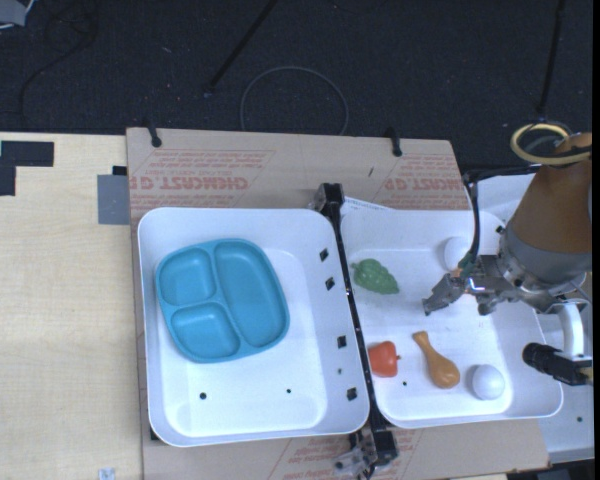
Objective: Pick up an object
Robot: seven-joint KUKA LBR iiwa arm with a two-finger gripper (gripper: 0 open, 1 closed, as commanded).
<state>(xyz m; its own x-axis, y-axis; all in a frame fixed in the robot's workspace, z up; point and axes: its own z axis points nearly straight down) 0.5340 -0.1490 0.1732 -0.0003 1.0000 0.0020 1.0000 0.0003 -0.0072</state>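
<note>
Nearest the camera, low in the right bin (420,408), lie a red-orange piece (383,359), an orange drumstick-shaped toy (437,360) and a white ball (487,380); a green leafy toy (376,276) sits farther up. None is lifted, so the pick seems not yet made. The gripper (446,294) hovers between the green toy and the drumstick, fingers parted, grasping nothing. The left bin (230,418) holds a blue divided plate (221,299). Both bins rest on cardboard (280,168) over a pale bench (50,318); dark floor with cables (280,78) lies beyond.
</note>
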